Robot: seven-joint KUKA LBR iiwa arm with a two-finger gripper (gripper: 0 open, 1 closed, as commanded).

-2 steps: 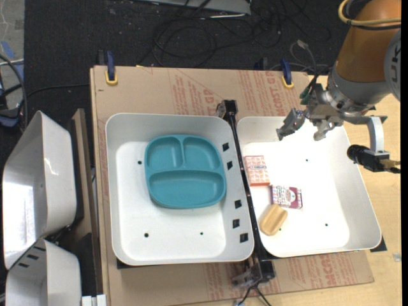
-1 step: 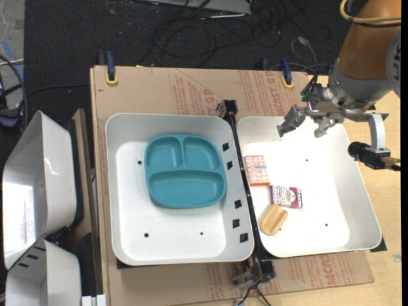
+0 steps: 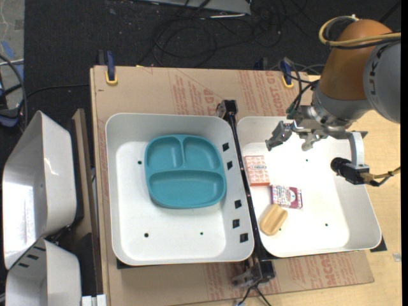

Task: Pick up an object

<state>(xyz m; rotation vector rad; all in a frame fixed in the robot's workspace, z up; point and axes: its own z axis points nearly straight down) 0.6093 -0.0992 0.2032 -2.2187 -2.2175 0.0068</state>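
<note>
Claw [image 3: 294,136] hanging over the far part of the right bin [image 3: 357,225], fingers spread apart, nothing between them, touching nothing visible. Grey arm [image 3: 357,62] with orange band reaching in from the right, wrist tilted down toward the bin floor.

Nearest below and toward the left wall of that bin: small pink-and-white packet [image 3: 256,169], lying flat just beside the divider. Next along, toward the near edge: a second small packet [image 3: 287,196], purple and white, also flat, slightly skewed. Just beside it, possibly touching at a corner: tan bread roll [image 3: 273,220], rounded, lying on its side.

Handling, as a judgement: packets likely light and thin, somewhat slippery, sitting low against the floor, so hard to get fingers under; best pinched across the short sides. Roll likely light and soft, with more height to close on; best taken across its narrow middle, gently, to avoid squashing. Roll probably the easiest pick of the three.

Further out: left bin [image 3: 127,234] carrying a teal divided plate [image 3: 185,171], stiff and broad, too wide for an easy pinch except at the rim. Both bins on the brown table [image 3: 191,85].
</note>
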